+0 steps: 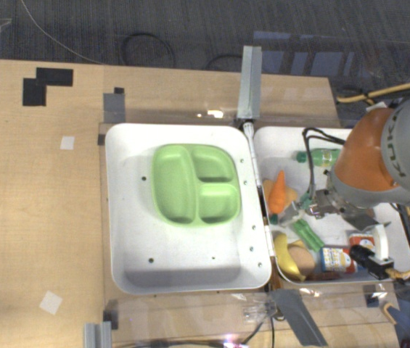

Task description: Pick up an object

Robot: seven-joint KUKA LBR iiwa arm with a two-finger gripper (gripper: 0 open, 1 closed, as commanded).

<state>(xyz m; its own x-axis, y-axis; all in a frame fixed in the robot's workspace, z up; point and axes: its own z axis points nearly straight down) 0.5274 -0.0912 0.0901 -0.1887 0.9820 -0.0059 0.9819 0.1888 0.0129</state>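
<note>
The right bin (pixel 277 140) holds several small objects. An orange carrot (pixel 279 188) lies by its left wall, and a yellow banana (pixel 284 252) curves along the front left corner. Beside the banana is a tan rounded piece (pixel 301 258), with a green stick-shaped item (pixel 308 233) just behind it. A small bottle with a blue and red label (pixel 335 258) lies at the front. My gripper (pixel 305 206) hangs low over the middle of this bin, just right of the carrot and above the green item. Nothing is visibly held.
The left bin (pixel 128 259) carries a green divided plate (pixel 194 183). A green-tinted bottle (pixel 325 156) lies at the back of the right bin, and a red and white item (pixel 364 239) is at the front right. The arm's orange band (pixel 364 158) covers the bin's right half.
</note>
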